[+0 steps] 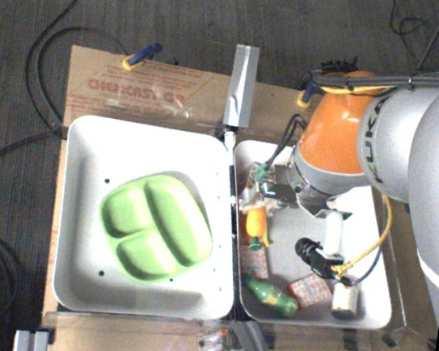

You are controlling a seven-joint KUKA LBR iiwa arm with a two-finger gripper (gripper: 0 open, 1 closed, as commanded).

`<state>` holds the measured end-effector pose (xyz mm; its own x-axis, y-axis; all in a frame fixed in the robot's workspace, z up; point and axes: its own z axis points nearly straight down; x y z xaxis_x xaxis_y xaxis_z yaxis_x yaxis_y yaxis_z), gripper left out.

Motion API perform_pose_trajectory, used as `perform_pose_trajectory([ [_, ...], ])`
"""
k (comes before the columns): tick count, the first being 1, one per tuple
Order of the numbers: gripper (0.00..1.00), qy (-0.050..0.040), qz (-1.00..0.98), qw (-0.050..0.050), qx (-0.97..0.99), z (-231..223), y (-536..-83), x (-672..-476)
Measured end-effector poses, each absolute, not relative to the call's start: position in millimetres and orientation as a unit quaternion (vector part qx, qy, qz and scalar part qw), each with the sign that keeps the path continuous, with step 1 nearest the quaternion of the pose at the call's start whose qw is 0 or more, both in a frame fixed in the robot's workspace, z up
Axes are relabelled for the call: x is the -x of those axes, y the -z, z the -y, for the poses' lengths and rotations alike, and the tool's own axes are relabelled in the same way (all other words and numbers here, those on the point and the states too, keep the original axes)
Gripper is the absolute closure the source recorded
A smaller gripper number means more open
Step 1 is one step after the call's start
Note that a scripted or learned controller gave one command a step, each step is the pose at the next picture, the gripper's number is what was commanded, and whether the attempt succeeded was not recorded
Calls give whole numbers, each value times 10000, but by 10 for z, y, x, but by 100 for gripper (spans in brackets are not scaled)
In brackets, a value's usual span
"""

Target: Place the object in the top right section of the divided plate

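Observation:
A green divided plate [158,226] lies tilted in the left white bin [84,150], with nothing in its sections. My gripper [261,190] hangs low over the left side of the right bin [375,312], just above an orange and yellow object [255,224] that lies by the bin's left wall. The arm's orange band and grey wrist hide the back of that bin. No object shows between the gripper's tips.
In the right bin, a red and white packet [256,259] lies below the orange object. A green bottle [269,294], a red patterned box [309,290] and a small white cylinder [343,300] rest along the front. A metal post [241,84] stands behind the bins.

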<state>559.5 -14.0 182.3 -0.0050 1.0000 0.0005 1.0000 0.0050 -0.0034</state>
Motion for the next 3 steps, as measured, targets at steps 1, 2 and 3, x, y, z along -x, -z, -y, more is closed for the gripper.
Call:
perform_pose_trajectory([
  [1,100,-20,6646,20,7472,-573,-1986,-5176],
  [2,100,-18,7506,0,6608,-1360,-2714,-5289],
  [3,100,-30,7381,-3,6747,-2125,-2115,-5866],
])
